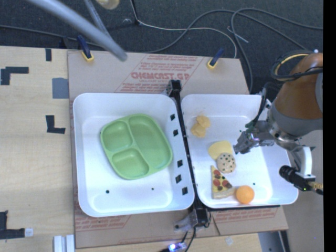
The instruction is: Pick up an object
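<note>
Gripper (244, 145) over right bin (262, 101), finger state indeterminate, beside cookie (226, 163), pizza slice (220, 183), orange (244, 194), green divided tray (136, 146) in left bin (84, 140).

In the right bin (262, 101) lie five small toy foods: a pale yellow lump (200, 126) near the divider; a yellow slice (219, 149) touching a speckled cookie (226, 163); a pizza wedge (220, 183) lying flat; an orange ball (244, 194) just beside it.

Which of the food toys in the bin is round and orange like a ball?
The small orange ball-shaped fruit toy, at the right bin's front beside the pizza slice toy. The others are pale yellow or flat.
</note>
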Controlling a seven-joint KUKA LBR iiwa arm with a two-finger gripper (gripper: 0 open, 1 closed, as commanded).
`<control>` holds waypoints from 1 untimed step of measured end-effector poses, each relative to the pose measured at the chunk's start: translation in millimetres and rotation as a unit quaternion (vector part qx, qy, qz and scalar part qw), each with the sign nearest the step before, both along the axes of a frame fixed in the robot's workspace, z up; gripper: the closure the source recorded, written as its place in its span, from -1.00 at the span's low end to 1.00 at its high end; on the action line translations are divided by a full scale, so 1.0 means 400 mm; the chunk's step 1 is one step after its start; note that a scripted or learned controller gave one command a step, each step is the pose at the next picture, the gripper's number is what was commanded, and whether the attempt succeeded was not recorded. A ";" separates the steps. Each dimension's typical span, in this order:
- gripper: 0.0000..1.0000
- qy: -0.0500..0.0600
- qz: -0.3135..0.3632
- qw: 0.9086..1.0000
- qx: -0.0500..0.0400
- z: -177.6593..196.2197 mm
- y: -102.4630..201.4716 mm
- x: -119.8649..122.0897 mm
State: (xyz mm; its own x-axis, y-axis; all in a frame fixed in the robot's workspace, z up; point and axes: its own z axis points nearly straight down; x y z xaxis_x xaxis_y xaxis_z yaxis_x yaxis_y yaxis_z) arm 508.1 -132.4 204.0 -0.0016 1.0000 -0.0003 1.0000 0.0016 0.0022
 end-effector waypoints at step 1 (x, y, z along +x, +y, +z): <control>1.00 0.001 0.002 1.000 0.001 0.013 0.124 0.016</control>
State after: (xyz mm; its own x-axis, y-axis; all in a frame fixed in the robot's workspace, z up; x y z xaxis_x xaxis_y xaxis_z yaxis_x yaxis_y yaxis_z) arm 514.4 -82.8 209.1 -0.0061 1.0000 0.0019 1.0000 0.0061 -0.0004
